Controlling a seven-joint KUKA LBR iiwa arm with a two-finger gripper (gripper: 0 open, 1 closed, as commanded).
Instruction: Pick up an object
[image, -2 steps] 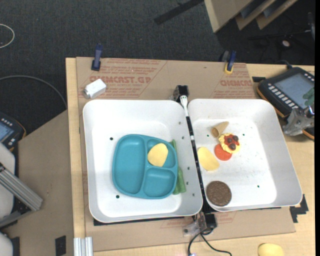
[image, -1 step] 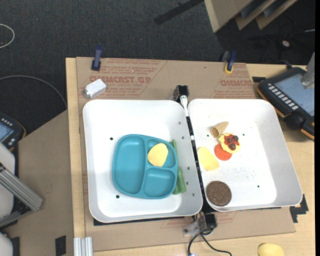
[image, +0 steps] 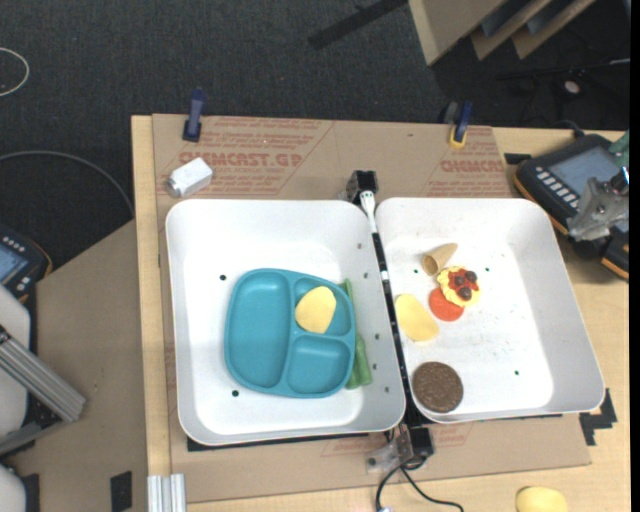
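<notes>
Scanning for a target: the brown disc (image: 438, 386) lies apart from the other toys, near the right bin's (image: 545, 330) front wall, so I judge it easiest; jaws' state I cannot tell.

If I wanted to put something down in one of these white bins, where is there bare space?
The right bin has bare floor along its right half, beyond the red and yellow toy. Its left side is crowded: cone, yellow piece, brown disc. In the left bin, the blue tray fills the middle; a bare strip runs above it.
</notes>
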